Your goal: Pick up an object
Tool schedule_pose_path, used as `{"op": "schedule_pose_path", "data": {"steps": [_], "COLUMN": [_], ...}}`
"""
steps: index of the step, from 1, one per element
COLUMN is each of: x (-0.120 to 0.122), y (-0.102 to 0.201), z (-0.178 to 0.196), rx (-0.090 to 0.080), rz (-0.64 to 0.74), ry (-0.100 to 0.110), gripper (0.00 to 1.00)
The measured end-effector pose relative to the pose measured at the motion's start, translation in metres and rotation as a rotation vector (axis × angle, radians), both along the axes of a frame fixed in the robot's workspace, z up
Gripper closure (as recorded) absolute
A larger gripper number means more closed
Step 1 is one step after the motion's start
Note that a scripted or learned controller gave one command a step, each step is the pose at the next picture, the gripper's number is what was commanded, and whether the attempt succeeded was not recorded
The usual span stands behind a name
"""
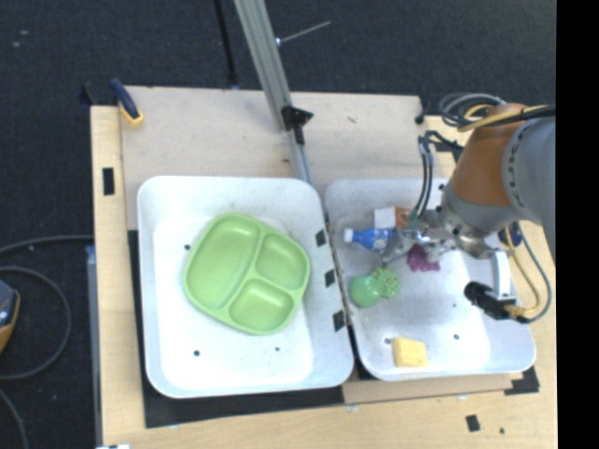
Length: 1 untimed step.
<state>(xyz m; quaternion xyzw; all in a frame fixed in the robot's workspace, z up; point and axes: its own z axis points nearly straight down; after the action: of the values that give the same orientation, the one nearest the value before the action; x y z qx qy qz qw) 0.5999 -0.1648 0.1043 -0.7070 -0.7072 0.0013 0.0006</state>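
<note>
In the right bin (487, 354) lie a green fuzzy toy (373, 286), a blue and white tube-like object (369, 237), a purple object (424, 259) and a yellow block (409, 352). My gripper (412, 247) hangs low over the bin's middle, between the blue object and the purple one and just above right of the green toy. The arm's grey body and orange band (485, 162) rise behind it on the right. The wrist hides the fingertips.
The left bin (168, 344) holds a green divided plate (247, 272). A metal pole (267, 59) slants across the bench behind the bins. Cables (524, 288) loop off the arm over the right bin's right side.
</note>
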Motion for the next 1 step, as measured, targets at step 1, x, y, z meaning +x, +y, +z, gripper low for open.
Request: {"op": "schedule_pose_path", "data": {"steps": [1], "x": [0.0018], "y": [-0.0016], "z": [0.0153], "rx": [-0.001], "rz": [-0.003], "ry": [-0.007], "gripper": [1.00]}}
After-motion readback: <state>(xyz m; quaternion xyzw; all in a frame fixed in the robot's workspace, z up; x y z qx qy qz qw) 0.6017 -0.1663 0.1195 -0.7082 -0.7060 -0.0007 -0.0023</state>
